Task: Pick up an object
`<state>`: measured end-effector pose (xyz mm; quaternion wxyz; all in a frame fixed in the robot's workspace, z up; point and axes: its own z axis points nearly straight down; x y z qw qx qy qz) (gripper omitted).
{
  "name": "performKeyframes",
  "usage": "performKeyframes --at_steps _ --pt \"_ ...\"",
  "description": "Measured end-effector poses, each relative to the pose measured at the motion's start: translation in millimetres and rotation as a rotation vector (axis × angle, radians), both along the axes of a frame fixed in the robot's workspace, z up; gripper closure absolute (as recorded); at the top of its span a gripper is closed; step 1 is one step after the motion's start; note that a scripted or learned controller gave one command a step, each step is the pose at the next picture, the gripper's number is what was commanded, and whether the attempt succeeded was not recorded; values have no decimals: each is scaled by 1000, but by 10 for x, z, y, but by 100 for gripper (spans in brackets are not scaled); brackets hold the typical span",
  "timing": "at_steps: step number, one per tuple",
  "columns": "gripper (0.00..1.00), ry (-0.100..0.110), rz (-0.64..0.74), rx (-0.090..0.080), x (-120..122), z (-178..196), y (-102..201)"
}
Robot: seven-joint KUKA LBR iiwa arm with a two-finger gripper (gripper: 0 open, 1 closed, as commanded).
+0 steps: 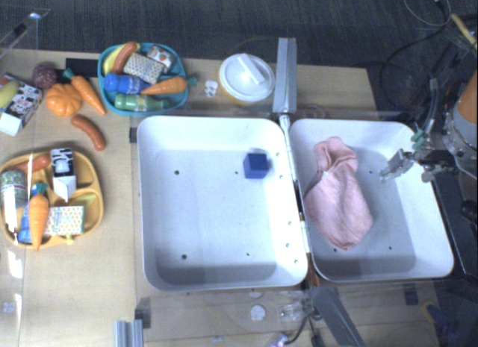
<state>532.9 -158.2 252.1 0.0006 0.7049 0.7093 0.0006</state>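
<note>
The arm reaches in from the right edge, its wrist hanging over the right rim of the right bin (433,263), with cables and grey hardware bunched behind it. The gripper (393,166) points left and slightly down into that bin, above its bare white floor near the upper right corner; nothing lies between it and the floor, and whether it is spread or closed cannot be told from this angle. A crumpled pink cloth (337,192) lies in the left half of the same bin, near the gripper but apart from it. In the left bin (172,263) a small blue cube (256,165) sits alone toward the upper right. On the bench to the left stand a blue bowl (142,78) and a yellow tray (52,200) of toy food, and a white lidded tub (247,77) sits behind the bins.
</note>
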Motion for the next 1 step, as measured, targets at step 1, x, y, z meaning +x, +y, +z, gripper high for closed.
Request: performKeyframes --at_steps 1 --pt "0 -3 168 -1 115 -1575 551"
